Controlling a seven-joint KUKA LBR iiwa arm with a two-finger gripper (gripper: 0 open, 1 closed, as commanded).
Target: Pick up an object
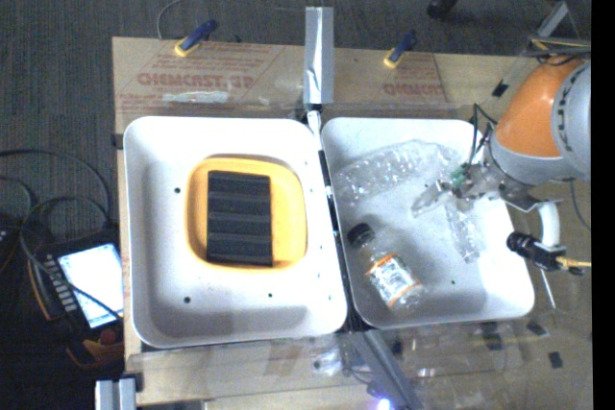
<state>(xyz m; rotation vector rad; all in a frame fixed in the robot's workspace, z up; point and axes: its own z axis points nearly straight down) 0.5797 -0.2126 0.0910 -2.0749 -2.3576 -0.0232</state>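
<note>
My gripper (448, 217) hangs over the right bin (500, 302), toward its right side, below the orange band of the arm (538, 125). Its two pale fingers (429, 200) spread apart, open, with bare bin floor between them. A crushed clear plastic bottle (389, 170) lies just left of the gripper at the back of that bin. A small bottle with a black cap and an orange-white label (387, 274) lies near the bin's front, apart from the gripper. In the left bin (154, 302) rests a yellow block with a black ridged top (242, 216).
A metal divider post (317, 53) stands at the back between the bins. Two clamps (195, 36) hold the brown board behind them. A tablet (86, 278) and cables lie on the floor to the left.
</note>
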